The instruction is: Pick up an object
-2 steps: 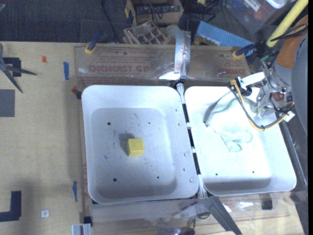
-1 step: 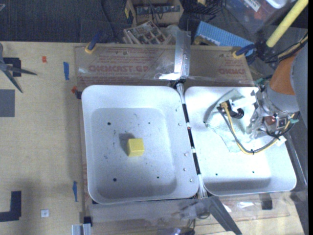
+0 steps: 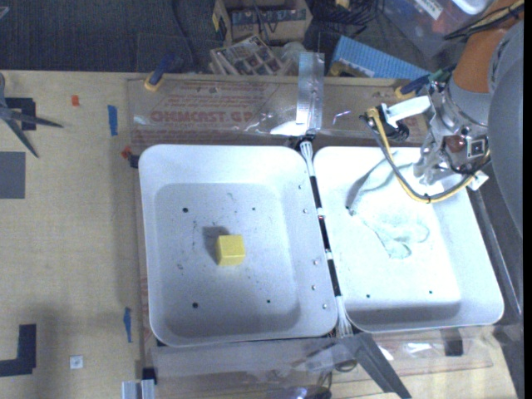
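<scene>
A small yellow block point(image 3: 231, 249) lies near the middle of the left bin point(image 3: 166, 173). In the right bin point(image 3: 465, 289) a clear, glassy-looking item point(image 3: 401, 234) rests on the floor, hard to make out against the white. My gripper point(image 3: 430, 166) hangs over the far right part of the right bin, above and to the right of the clear item, with yellow and grey cables looping off it. It is well apart from the yellow block.
The two bins meet at a ridge point(image 3: 322, 231) down the middle. A clear plastic sheet point(image 3: 224, 115) lies behind the bins. Clutter of boxes and cables point(image 3: 266, 15) sits beyond the bench's far edge. The grey arm point(image 3: 507, 65) fills the upper right.
</scene>
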`<state>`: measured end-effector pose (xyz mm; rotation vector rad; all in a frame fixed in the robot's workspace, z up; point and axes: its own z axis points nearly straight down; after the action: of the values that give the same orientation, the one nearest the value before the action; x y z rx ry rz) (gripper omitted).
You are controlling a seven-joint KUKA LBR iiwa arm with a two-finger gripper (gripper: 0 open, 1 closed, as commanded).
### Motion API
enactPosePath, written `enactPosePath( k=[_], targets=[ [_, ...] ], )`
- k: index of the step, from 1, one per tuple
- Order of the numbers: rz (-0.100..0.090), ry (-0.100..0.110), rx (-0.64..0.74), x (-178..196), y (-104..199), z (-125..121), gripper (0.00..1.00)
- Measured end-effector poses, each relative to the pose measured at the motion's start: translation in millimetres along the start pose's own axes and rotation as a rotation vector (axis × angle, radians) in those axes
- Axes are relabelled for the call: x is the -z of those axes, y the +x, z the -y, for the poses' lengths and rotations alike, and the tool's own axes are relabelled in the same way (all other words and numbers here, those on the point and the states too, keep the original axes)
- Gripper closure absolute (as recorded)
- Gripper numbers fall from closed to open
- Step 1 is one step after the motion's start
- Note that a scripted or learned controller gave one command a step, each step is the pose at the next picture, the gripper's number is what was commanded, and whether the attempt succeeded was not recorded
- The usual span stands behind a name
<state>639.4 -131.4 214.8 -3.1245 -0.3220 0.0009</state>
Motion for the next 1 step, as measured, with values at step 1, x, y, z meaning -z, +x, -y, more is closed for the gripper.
enactPosePath(
  k=[1],
  targets=[
    [-0.004,0.000,0.159,-118.9,1.2,41.6,1.00]
  ],
)
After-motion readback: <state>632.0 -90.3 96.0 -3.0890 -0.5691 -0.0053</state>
